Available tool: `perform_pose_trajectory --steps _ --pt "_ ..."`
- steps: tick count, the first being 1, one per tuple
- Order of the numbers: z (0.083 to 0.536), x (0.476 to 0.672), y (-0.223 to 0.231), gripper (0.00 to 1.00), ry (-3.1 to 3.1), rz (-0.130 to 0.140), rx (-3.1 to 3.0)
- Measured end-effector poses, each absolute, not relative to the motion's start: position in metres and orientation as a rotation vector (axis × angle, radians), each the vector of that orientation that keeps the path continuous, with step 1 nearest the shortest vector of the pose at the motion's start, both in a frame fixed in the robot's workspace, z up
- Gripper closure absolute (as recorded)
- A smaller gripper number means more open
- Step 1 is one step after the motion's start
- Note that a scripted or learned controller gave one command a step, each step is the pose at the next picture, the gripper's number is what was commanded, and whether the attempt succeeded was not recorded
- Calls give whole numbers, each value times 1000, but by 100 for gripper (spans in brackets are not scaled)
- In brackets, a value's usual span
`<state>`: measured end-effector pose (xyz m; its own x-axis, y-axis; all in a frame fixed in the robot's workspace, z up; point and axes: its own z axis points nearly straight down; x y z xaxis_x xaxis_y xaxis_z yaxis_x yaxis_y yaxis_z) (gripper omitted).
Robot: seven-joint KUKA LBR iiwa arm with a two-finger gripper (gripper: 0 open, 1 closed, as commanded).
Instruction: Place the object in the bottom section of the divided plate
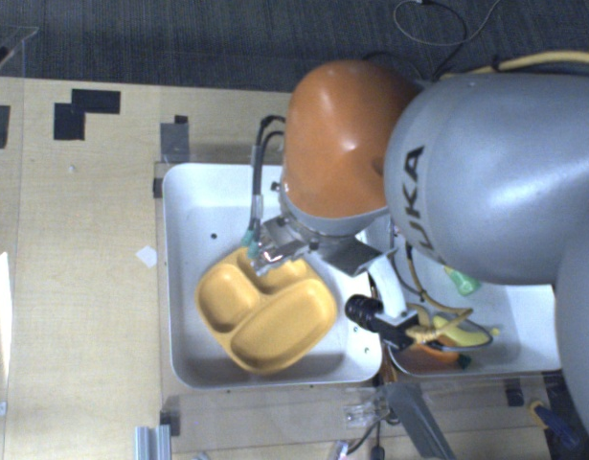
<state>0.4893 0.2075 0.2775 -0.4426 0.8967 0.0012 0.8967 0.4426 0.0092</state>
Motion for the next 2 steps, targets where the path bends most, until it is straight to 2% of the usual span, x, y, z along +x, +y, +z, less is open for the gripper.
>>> perform_pose_trajectory --steps 1,2 --pt "226 495 227 100 2618 4 1735" --pt "237 497 226 100 2615 11 1737"
